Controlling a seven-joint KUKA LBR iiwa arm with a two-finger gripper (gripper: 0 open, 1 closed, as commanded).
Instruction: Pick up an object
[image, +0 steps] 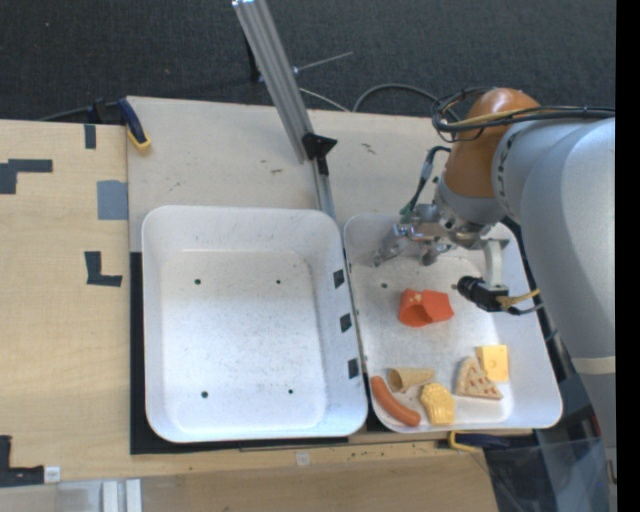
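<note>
Holding toy food: right bin

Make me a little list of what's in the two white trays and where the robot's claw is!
left bin: speckled white, bare floor
right bin: holds the toys
orange cup: on its side, mid-bin
toy hot dog: near front edge
cone piece: beside the hot dog
yellow pieces: block, wedge, chunk
gripper: at the right bin's far end, above the cup, not holding a toy
</note>
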